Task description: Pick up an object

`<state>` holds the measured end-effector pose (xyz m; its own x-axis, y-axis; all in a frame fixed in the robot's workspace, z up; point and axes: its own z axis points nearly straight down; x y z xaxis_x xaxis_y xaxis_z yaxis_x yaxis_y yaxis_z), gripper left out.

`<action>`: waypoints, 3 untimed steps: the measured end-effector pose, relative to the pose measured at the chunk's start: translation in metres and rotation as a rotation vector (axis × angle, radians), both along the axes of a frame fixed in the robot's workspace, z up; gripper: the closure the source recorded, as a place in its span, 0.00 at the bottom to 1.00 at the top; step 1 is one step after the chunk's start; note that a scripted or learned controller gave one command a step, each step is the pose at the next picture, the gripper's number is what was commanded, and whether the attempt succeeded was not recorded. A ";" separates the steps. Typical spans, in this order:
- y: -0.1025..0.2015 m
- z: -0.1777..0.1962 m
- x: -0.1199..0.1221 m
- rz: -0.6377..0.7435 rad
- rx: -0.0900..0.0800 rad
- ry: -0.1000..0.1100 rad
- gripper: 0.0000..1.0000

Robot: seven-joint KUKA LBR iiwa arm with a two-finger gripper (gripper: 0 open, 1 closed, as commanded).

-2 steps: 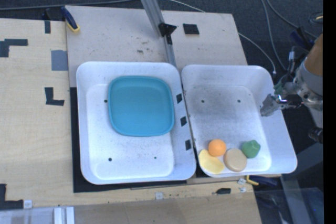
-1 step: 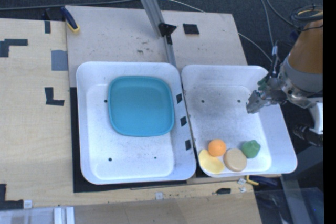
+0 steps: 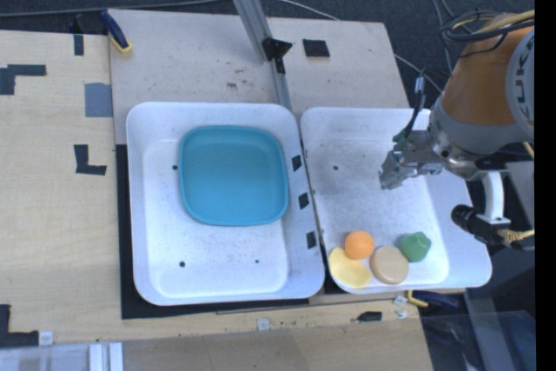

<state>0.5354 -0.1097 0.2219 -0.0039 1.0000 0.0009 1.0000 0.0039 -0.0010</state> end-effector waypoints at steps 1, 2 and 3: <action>0.055 -0.006 -0.001 0.001 0.000 0.000 1.00; 0.105 0.002 -0.003 0.000 0.000 0.000 1.00; 0.153 0.006 0.017 0.000 0.000 0.000 1.00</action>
